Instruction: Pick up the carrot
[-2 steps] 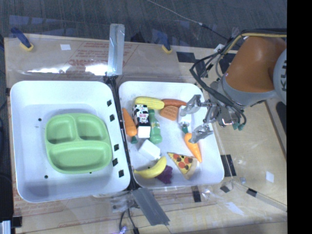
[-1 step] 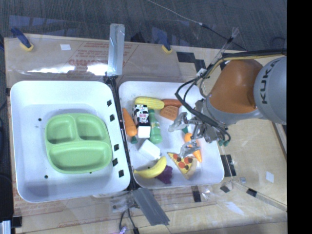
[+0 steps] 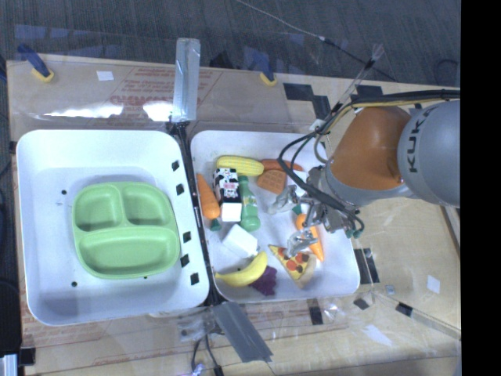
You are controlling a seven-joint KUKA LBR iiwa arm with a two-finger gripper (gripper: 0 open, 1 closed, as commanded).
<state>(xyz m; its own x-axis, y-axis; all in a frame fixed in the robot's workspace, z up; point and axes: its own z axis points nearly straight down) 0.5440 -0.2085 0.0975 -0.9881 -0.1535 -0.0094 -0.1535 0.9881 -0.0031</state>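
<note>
Two shallow white bins sit side by side; the left bin (image 3: 47,288) holds a pale green divided plastic plate (image 3: 123,229). The right bin (image 3: 344,276) is crowded: the long orange carrot (image 3: 207,198) lies along its left wall, beside a black-and-white carton (image 3: 228,190), a green bottle (image 3: 249,210), a yellow corn cob (image 3: 239,165), a yellow banana (image 3: 245,270) and a pizza slice (image 3: 293,263). The gripper (image 3: 307,229) hangs low at the bin's right side, well apart from the carrot; its grip state cannot be told.
</note>
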